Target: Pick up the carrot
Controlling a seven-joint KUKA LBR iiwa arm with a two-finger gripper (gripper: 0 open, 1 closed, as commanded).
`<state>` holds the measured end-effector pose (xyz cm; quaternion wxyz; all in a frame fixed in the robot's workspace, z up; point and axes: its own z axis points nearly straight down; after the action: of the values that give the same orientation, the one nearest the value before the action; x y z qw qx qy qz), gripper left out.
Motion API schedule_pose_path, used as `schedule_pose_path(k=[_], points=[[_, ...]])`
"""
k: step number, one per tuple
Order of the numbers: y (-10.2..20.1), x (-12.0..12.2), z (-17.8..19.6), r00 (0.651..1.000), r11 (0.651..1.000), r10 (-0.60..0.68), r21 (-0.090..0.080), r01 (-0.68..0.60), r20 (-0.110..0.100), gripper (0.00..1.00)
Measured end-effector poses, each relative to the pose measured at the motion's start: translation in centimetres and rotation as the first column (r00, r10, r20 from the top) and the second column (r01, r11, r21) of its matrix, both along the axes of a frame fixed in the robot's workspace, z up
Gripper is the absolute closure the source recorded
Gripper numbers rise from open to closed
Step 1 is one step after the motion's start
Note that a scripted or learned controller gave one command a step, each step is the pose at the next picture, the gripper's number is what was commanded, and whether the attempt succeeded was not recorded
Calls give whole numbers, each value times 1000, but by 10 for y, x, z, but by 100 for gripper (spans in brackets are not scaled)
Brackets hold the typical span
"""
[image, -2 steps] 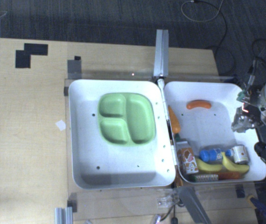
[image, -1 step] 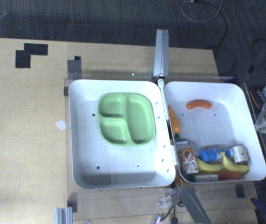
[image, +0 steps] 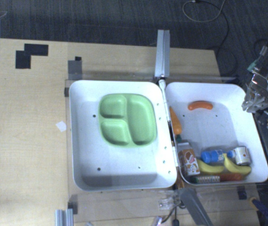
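Note:
The carrot point(image: 174, 121) is a slim orange piece lying lengthwise against the left wall of the right bin point(image: 218, 89), close to the divider between the bins. My gripper point(image: 255, 99) hangs at the right bin's far right rim, well away from the carrot and across the bin from it. Nothing is visibly held in it. An orange-red sausage-shaped piece point(image: 200, 106) lies on the bin floor between the carrot and the gripper, towards the back.
The left bin point(image: 84, 140) holds a green divided plate point(image: 127, 119). Along the right bin's front wall lie a small brown box point(image: 188, 161), a blue bottle point(image: 212, 155), a banana point(image: 223, 167) and a silver can point(image: 241, 155).

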<state>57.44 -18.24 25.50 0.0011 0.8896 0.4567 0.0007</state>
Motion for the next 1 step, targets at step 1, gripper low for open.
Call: schedule_pose_path(k=[1], points=[[1, 2, 11, 1000, 1000, 9, -1, -9, 3, 100]])
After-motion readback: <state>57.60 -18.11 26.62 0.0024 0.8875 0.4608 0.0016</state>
